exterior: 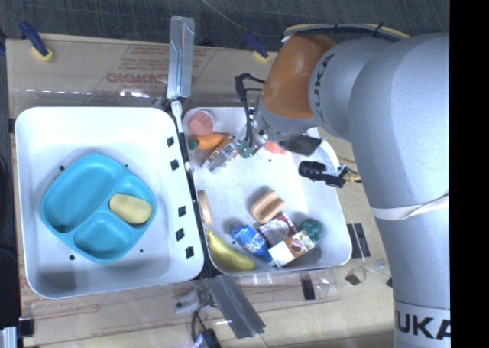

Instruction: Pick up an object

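- Yellow banana [229,253] lies along the near edge of the right bin [336,209], close to its near-left corner
- Just to its right, a huddle of small packets: a blue one [250,239], a dark one with a white label [273,231] and a red-and-white carton [294,248], with a dark green round thing [310,228] beside them towards the near-right corner
- Slightly farther in, near the middle of that bin, a tan bun-like piece [267,205] lies by itself
- Left bin [46,128] holds a blue divided plate [76,201]; a yellow oval lump [131,208] rests in its right-hand compartment
- Grey arm [382,109] with its orange band [294,79] reaches down over the far part of the right bin; the tool [248,147] sits low at a silvery packet [220,157], and I cannot tell how far it is open or whether it has hold of anything
- Just beside that packet is an orange carrot-like piece [210,141], and beyond it a pink round tin [202,121] by the far-left corner
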